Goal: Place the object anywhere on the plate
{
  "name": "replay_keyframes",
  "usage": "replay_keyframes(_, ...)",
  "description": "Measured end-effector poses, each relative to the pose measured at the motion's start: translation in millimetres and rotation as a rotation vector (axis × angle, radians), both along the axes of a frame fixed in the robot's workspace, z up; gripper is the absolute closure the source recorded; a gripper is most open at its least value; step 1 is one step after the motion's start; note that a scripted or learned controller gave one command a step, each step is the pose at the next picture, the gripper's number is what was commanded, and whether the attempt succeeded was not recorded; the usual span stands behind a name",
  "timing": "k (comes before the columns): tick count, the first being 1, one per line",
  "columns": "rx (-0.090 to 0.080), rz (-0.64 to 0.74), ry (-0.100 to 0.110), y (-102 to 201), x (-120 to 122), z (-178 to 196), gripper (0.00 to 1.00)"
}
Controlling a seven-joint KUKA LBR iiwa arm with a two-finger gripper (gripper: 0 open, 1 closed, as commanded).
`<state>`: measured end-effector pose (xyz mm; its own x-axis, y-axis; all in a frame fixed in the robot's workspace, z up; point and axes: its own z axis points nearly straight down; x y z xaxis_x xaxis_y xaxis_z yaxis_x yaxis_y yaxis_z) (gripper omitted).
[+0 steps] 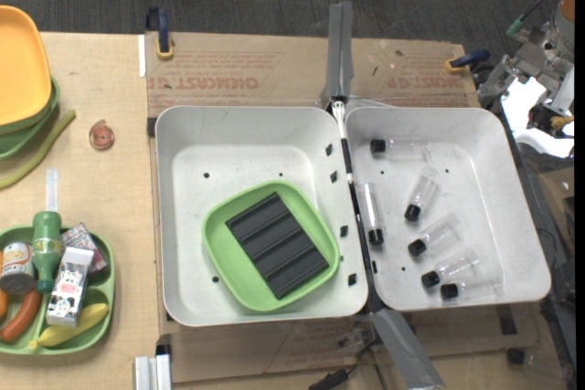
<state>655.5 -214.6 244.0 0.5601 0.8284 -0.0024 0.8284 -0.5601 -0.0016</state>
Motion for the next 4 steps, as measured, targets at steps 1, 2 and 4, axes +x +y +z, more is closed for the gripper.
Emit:
replay_keyframes(1, 0.000, 0.010, -0.002, 0.4, 3.3, 10.1, 0.00)
replay_keyframes(2, 0.001, -0.019, 0.000, -0.2, 3.1, 2.5, 0.00)
replay_keyframes(4, 0.000, 0.023, 0.001, 1.1, 3.2, 5.6, 0.00)
